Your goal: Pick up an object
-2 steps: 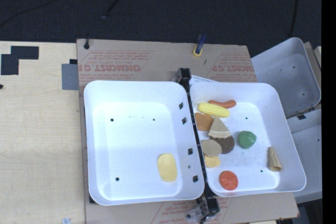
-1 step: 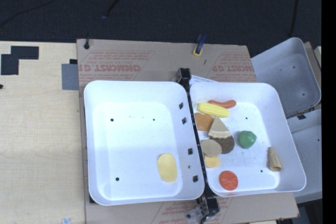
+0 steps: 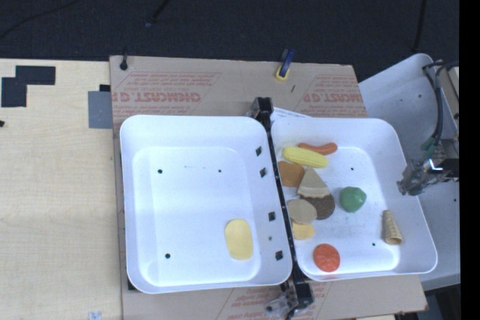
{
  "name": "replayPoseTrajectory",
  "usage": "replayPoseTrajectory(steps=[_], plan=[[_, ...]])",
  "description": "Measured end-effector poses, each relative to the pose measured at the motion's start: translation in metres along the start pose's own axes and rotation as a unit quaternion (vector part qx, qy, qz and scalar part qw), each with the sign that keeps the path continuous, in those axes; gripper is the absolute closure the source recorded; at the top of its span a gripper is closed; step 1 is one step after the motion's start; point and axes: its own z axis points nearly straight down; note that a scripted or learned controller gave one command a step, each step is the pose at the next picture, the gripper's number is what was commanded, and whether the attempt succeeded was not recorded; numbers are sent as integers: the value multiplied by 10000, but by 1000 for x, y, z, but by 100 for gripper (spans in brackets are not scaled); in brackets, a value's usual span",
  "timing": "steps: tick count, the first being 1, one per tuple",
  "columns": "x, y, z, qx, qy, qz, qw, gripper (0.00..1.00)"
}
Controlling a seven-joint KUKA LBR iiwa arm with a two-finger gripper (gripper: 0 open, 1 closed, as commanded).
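The right bin (image 3: 375,133) holds several toy foods. Among them are a yellow corn cob (image 3: 304,157), an orange sausage (image 3: 318,148), a green ball (image 3: 352,198), a red-orange round fruit (image 3: 326,257) and a tan cone (image 3: 391,227). Brown and tan slices (image 3: 309,200) are piled against its left wall. A pale yellow oval (image 3: 238,239) lies alone in the left bin (image 3: 142,161), near the front. My gripper (image 3: 415,182) hangs at the right bin's right rim, well right of the green ball, and is small and dark in the camera view.
A black hinge strip (image 3: 271,191) separates the two bins, which rest on a cardboard sheet (image 3: 195,90). A blue and yellow clip (image 3: 284,65) sits at the cardboard's far edge. Cables and a white surface (image 3: 397,90) lie behind the arm at right.
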Motion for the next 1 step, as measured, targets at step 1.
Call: replayPoseTrajectory(steps=[1], plan=[[103,77,-84,-142,-31,-69,9999,100]])
